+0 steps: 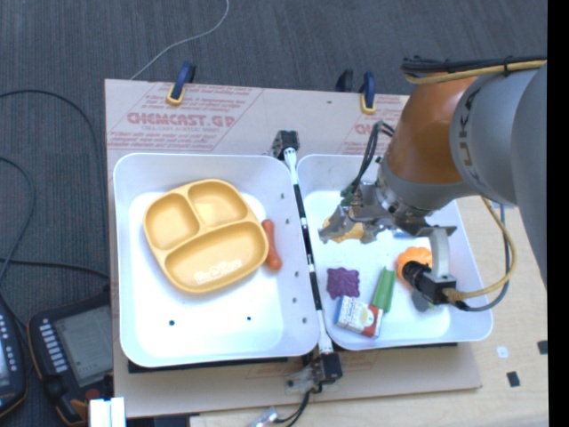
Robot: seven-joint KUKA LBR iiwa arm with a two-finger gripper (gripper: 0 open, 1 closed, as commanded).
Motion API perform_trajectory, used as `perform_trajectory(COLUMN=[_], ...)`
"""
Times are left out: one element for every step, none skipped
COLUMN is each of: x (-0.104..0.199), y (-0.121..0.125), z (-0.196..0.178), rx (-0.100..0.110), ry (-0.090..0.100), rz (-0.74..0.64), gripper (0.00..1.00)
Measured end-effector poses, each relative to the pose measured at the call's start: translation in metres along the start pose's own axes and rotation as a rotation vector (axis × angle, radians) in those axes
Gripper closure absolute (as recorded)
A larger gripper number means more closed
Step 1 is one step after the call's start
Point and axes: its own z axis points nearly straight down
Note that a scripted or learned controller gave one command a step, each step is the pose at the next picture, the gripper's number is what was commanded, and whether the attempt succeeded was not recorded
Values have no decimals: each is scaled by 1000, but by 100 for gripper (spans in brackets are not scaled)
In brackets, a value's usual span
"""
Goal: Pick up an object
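Nearest the camera, at the right bin's (476, 327) front edge, lies one small carton (359, 316), with one purple piece (343, 282) just behind it and one green stick (384, 289) beside it. One orange round object (414, 263) sits further right. Above the bin's middle the gripper (348, 225) hangs with something yellowish at its tips; whether the fingers grip it I cannot tell. Across in the left bin (133, 327) lie one yellow divided plate (206, 235) and one orange carrot (271, 244) touching its right rim.
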Motion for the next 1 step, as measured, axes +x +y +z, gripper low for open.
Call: perform_trajectory(x=[1], y=[-52], z=[20], rx=[3], ry=[0], rz=[4], gripper=[100])
